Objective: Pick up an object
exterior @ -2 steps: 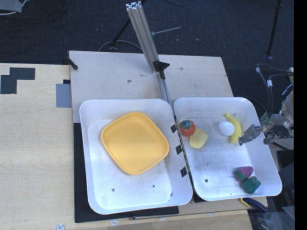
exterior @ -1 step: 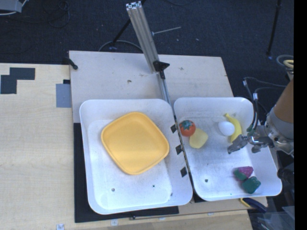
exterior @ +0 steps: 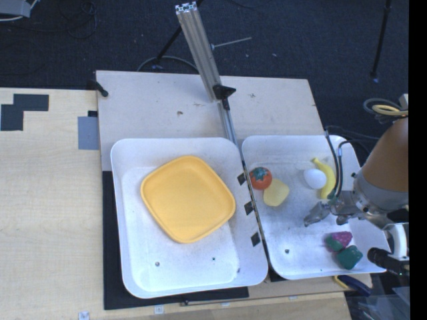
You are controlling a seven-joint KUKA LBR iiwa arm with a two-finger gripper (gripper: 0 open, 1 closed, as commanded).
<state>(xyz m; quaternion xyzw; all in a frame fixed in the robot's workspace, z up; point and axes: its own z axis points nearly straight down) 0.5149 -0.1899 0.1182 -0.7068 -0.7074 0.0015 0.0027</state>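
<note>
My gripper (exterior: 327, 220) hangs over the right bin (exterior: 293, 259), near its right side, open with nothing between its fingers. Just below it lie a magenta object (exterior: 341, 238) and a dark green object (exterior: 349, 257). Up and to the left of it are a white egg (exterior: 313, 177) and a yellow banana (exterior: 326, 177) side by side. Further left, near the divider, a red tomato with a green top (exterior: 260, 176) rests against a pale yellow piece (exterior: 276, 193).
A large yellow square plate (exterior: 187, 198) lies in the left bin (exterior: 133, 259). A metal rail (exterior: 203, 49) runs from the back down to the gap between the bins. The arm's orange band (exterior: 390, 159) stands at the right edge.
</note>
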